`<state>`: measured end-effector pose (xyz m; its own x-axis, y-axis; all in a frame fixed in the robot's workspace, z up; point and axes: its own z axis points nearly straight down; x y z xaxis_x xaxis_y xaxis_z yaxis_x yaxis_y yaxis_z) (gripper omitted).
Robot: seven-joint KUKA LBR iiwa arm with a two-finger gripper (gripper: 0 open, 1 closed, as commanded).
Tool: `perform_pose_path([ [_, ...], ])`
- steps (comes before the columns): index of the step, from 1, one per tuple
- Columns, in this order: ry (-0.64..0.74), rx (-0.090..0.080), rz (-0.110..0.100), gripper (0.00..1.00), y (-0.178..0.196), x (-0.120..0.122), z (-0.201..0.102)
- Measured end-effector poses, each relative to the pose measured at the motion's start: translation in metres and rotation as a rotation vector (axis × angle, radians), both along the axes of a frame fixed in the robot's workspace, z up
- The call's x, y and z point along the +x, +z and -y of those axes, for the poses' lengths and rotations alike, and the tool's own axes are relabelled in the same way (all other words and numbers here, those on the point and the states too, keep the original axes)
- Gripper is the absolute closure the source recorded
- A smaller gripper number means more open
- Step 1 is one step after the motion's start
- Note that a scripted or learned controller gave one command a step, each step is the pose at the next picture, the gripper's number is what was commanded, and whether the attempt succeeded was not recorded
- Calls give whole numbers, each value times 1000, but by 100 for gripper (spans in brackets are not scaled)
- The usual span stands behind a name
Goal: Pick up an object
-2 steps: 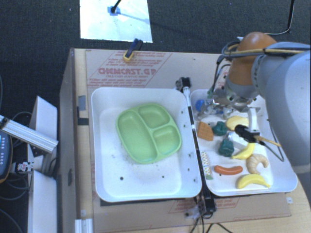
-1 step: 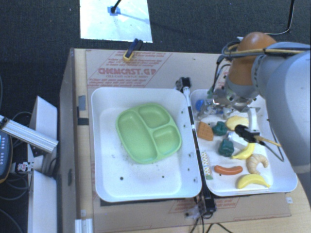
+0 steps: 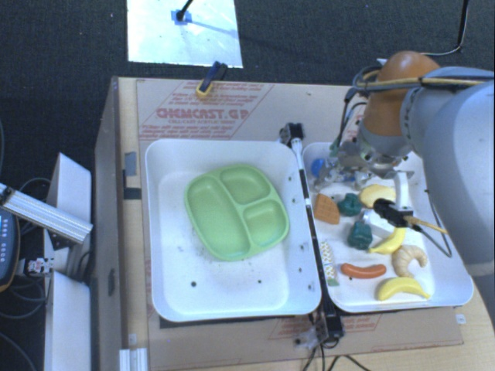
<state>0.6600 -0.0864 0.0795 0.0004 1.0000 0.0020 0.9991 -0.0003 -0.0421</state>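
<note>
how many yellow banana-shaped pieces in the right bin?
3. One banana by the bin's near edge, another mid-bin beside the dark green piece, a third farther back beneath the arm, which may hide more.

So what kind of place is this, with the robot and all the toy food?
Probably a robot lab, set up for grasping practice. A grey robot arm reaches over two white bins on a bench, one holding toy food such as a banana, the other a green divided plate.

Arm (image 3: 452, 141): grey, entering from the right, bent steeply downward. Orange band (image 3: 394, 91): above the wrist, facing the camera. Gripper (image 3: 348, 168): low beneath the wrist, largely masked by it; apparently pointing straight down.
</note>
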Motion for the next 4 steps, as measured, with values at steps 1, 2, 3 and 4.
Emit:
perform_pose_path([
  [1,0,0,0,0,0,0,0],
  [2,0,0,0,0,0,0,0],
  [3,0,2,0,0,0,0,1],
  [4,0,1,0,0,0,0,0],
])
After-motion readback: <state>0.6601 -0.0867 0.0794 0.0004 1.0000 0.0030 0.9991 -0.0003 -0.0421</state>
